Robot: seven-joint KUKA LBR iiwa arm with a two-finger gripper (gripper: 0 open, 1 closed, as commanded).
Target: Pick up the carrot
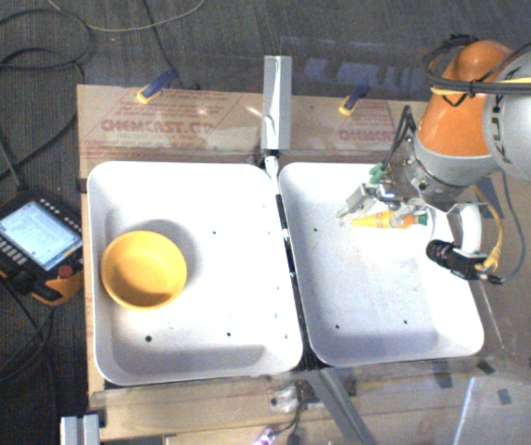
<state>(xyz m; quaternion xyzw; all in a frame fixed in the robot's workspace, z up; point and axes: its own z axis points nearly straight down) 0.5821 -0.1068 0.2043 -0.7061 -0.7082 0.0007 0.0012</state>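
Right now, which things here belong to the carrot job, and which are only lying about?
For the job:
carrot, in the right bin
gripper, at the carrot

Lying about:
yellow bowl, in the left bin
pendant, left of the bench

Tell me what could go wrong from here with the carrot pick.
The carrot lies in the right bin directly at the gripper, largely screened by it, so the grip is unconfirmed and may slip. It also sits near the bin's far wall, where a nudge could push it against the rim.
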